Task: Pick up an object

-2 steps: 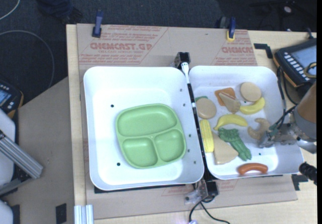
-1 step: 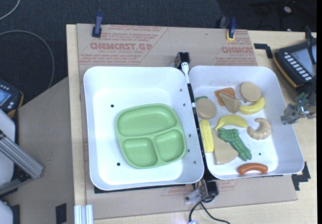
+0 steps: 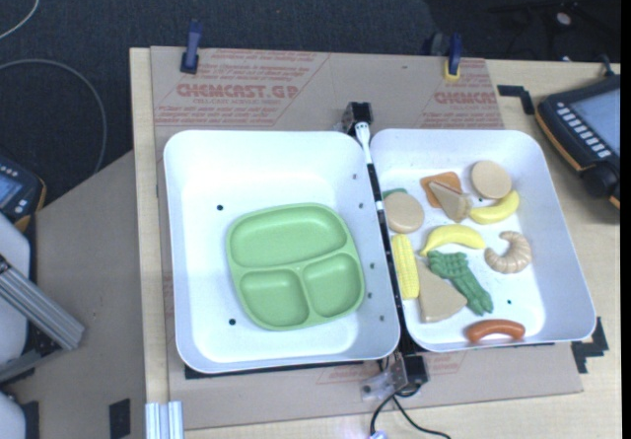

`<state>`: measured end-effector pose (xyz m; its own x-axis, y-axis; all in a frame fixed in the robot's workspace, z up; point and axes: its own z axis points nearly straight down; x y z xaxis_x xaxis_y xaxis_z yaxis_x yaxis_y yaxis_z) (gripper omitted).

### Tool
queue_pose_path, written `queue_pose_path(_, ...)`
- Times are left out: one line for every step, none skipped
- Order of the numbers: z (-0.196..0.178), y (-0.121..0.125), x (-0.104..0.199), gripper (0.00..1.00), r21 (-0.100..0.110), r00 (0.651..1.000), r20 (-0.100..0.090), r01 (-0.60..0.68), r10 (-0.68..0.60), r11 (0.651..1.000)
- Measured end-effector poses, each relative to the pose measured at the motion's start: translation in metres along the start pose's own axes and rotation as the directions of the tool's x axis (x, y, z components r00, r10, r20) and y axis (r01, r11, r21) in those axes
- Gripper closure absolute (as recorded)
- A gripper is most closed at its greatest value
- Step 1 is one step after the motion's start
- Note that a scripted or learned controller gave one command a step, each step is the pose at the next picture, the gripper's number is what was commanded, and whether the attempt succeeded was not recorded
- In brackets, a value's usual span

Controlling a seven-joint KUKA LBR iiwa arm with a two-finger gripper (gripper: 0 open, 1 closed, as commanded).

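Tool state: cannot tell from this view, so no grasp can be claimed. Judging by how things lie, the pick is not yet done: every item rests in a bin and nothing is lifted. The whole job is left: choose an item, close on it, raise it.

Left to right on the worktop (image 3: 104, 220):

Left bin (image 3: 192, 230): holds a green divided tray (image 3: 293, 263), flat on the floor and a bit right of centre. It has one long compartment at the top and two smaller ones below, all bare.

Right bin (image 3: 552, 259): touches the left bin along the middle seam and holds all the pickable toy food.
- Corn cob (image 3: 404, 264) lies along the left wall.
- Round tan biscuit (image 3: 404, 213) is just above the corn cob, with a small green piece (image 3: 394, 194) at its top edge.
- Orange wedge (image 3: 444, 192) is near the top.
- Lower banana (image 3: 454, 237) is mid-bin.
- Green vegetable (image 3: 461, 279) overlaps a tan bread slice (image 3: 439, 301).
- Round bun (image 3: 490, 179) touches the upper banana (image 3: 496, 209).
- Croissant-like piece (image 3: 510, 252) is on the right; its type is unclear.
- Sausage (image 3: 496, 330) sits alone by the front wall, apart from the cluster, and looks the easiest to pick.
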<state>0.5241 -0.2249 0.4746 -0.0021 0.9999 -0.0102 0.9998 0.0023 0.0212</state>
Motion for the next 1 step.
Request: queue_pose_path(0.1470,-0.0253,0.0034,1.00,0.035,1.000,-0.015,-0.003,0.004,0.999)
